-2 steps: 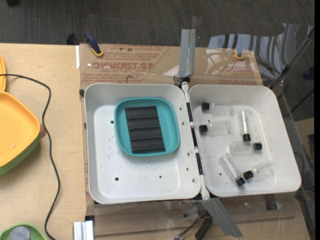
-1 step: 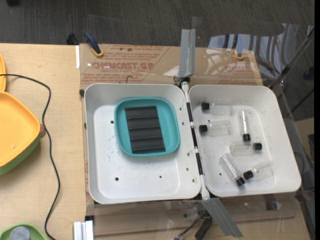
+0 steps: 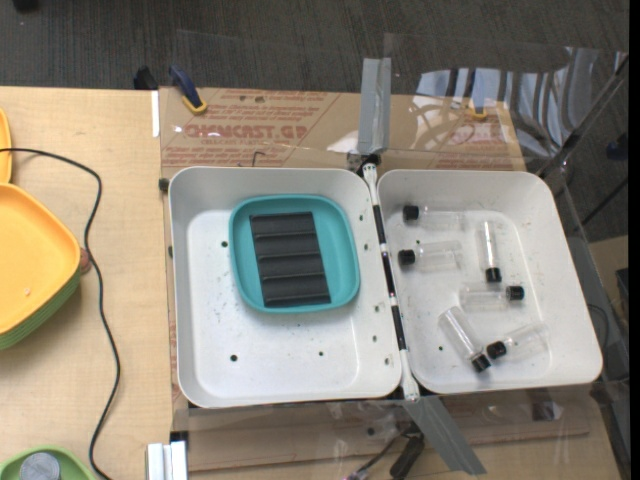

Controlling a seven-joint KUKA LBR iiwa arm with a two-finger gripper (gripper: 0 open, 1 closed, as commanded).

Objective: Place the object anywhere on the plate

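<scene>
A teal square plate (image 3: pixel 294 253) with a dark ribbed centre lies in the left white bin (image 3: pixel 200 298). The right white bin (image 3: pixel 560 268) holds several clear plastic vials with black caps. One vial (image 3: pixel 430 213) lies at the bin's upper left, another (image 3: pixel 430 258) just below it. A third (image 3: pixel 490 250) stands lengthwise near the middle, one (image 3: pixel 492 295) lies below it, and two more (image 3: pixel 462 338) (image 3: pixel 518 345) rest near the front edge.
Yellow and green bowls (image 3: pixel 30 268) sit stacked on the wooden table at far left, with a black cable (image 3: pixel 100 268) running past them. A cardboard sheet (image 3: pixel 260 128) lies behind the bins. A grey divider post (image 3: pixel 374 108) stands between the bins at the back.
</scene>
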